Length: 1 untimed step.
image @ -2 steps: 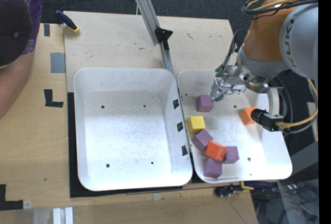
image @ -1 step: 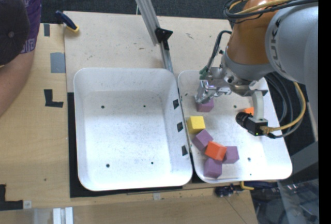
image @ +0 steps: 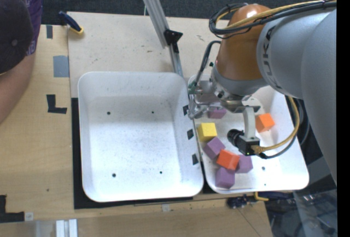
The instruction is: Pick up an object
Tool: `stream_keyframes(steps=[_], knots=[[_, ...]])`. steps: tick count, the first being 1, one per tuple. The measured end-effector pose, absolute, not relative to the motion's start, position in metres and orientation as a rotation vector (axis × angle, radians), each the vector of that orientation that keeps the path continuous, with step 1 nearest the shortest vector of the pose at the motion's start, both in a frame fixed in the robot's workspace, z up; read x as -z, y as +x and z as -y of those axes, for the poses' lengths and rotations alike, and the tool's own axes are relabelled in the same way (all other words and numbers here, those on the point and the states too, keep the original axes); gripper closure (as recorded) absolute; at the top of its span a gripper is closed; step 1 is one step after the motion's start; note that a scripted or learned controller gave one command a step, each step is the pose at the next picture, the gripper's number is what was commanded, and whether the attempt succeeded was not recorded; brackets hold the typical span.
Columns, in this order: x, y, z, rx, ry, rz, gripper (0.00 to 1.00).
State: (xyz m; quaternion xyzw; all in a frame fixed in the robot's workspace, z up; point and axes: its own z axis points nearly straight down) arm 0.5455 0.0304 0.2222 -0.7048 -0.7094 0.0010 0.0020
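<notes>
The table (image: 126,44) carries two shallow white bins side by side. The left bin (image: 87,137) sits toward the table's left half; the right bin (image: 290,170) adjoins it on the right. The grey arm (image: 306,50), with its orange band (image: 243,44), reaches over the right bin. The hand (image: 203,100) hangs at the right bin's far-left corner, just above a purple block (image: 217,113); whether it is spread or closed cannot be told. Blocks lie in the right bin: a yellow block (image: 207,131) near its left wall, and a cluster toward the near edge comprising three purple blocks (image: 225,177) around an orange-red block (image: 228,160). An orange block (image: 264,122) lies apart, toward the right.
</notes>
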Motion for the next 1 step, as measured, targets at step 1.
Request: stream_keyframes(steps=[1], knots=[[-0.2333, 0.5301, -0.0785, 0.0, -2.211, 2.228, 1.0]])
